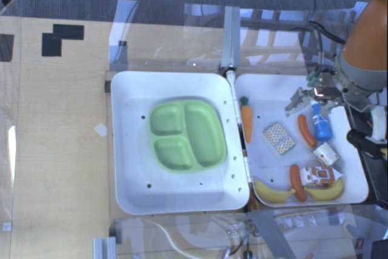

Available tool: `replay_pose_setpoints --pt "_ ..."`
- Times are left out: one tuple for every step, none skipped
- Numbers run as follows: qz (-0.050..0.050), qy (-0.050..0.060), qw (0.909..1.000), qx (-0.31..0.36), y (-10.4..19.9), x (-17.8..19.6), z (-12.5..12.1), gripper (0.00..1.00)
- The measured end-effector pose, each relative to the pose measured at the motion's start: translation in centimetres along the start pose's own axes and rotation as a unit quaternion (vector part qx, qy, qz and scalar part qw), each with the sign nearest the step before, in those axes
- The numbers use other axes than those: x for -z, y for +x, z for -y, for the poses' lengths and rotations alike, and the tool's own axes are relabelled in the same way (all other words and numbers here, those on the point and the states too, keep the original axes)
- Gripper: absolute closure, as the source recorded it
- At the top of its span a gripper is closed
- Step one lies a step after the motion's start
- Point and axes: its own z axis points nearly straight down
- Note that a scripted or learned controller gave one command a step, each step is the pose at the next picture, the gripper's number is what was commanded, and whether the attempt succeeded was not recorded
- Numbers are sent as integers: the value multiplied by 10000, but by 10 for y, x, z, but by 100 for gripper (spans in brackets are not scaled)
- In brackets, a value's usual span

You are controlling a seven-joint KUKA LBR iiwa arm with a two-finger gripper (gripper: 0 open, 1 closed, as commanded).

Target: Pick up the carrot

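Note:
The carrot [246, 121] is small and orange with a green top. It lies along the left wall of the right bin [267, 89], green end pointing away from me. My gripper [306, 100] hovers over the upper right part of that bin, well to the right of the carrot. Its fingers are spread, open, with nothing between them. A blue bottle [321, 125] lies just below and right of the fingertips.
The right bin also holds a patterned packet [279, 137], two sausages [306, 130] [296, 181], a banana [297, 191], a small carton [318, 175] and a white cup [326, 154]. A green divided plate [185, 134] sits in the left bin [130, 130].

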Motion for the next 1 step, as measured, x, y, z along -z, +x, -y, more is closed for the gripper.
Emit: replay_pose_setpoints --pt "-2 12 9979 -642 2 -134 -39 0"
